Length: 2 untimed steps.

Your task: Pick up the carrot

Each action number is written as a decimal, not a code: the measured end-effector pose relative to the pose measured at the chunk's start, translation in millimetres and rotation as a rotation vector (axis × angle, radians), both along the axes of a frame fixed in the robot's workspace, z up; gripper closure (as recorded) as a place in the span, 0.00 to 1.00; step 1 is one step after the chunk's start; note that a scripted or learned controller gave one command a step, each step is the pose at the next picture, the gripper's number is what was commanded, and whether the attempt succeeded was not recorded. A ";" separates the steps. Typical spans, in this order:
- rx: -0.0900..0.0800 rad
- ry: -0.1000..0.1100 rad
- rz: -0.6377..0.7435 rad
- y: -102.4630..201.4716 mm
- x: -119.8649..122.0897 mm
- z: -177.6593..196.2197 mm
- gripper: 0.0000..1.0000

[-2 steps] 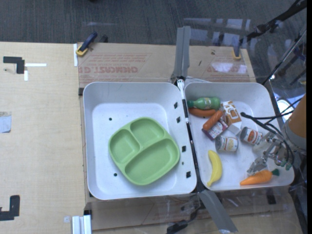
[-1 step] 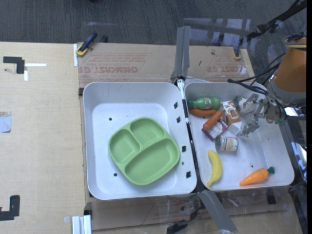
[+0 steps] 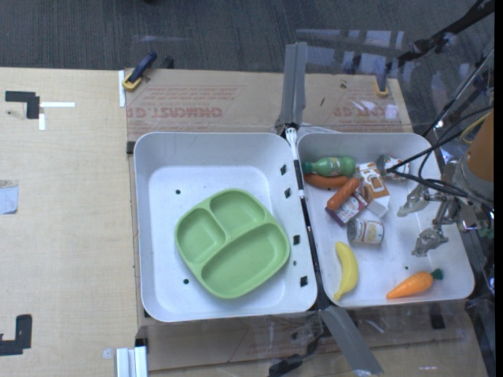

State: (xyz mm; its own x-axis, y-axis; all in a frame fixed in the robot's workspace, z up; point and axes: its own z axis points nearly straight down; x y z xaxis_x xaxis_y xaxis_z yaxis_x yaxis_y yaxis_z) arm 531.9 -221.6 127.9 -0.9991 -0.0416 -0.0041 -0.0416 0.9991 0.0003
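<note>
Camera view: the carrot point(image 3: 410, 285) lies flat on the floor of the right bin point(image 3: 464, 289), near its front corner, untouched, so the pick has not yet been made. The gripper point(image 3: 422, 225) hangs over the same bin with its fingers point(image 3: 410, 204) spread apart and nothing between them. The carrot sits just in front of the fingers, apart from them. Left of the fingers lie a can point(image 3: 366, 232) and a banana point(image 3: 346, 270). Judging by this, what remains is lowering onto the carrot, closing and lifting.
</note>
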 end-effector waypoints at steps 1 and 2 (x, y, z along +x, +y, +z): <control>-0.002 -0.013 0.260 2.8 -32.9 -31.8 0.00; -0.002 -0.007 0.519 2.0 -32.0 -14.2 0.00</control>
